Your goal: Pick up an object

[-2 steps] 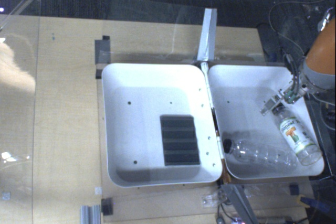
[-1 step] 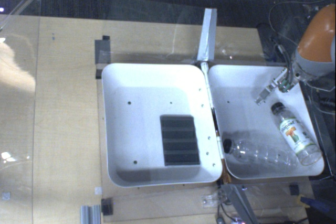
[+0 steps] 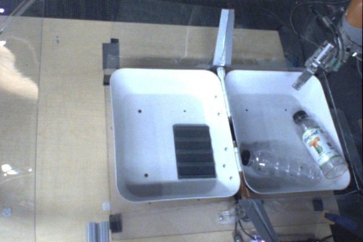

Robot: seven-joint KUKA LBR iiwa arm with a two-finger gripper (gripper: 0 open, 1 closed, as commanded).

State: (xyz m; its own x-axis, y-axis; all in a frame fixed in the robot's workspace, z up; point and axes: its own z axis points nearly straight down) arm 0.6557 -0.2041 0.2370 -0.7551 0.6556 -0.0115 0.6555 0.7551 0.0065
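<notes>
A black ridged rectangular block (image 3: 194, 151) lies flat in the left bin (image 3: 130, 122), toward its front. In the right bin (image 3: 266, 99) lie two clear plastic bottles. One bottle with a green and orange label (image 3: 317, 146) rests along the right wall, cap toward the back. The other, an unlabelled clear bottle (image 3: 281, 165) with a black cap at its left end, lies along the front wall. My gripper (image 3: 299, 83) hangs over the back right corner of the right bin, above and behind the labelled bottle, with nothing seen in it.
A metal post (image 3: 223, 42) stands at the back between the two bins. Cables (image 3: 315, 14) trail behind the right bin near the arm. A clear panel (image 3: 22, 110) covers the bench at the left.
</notes>
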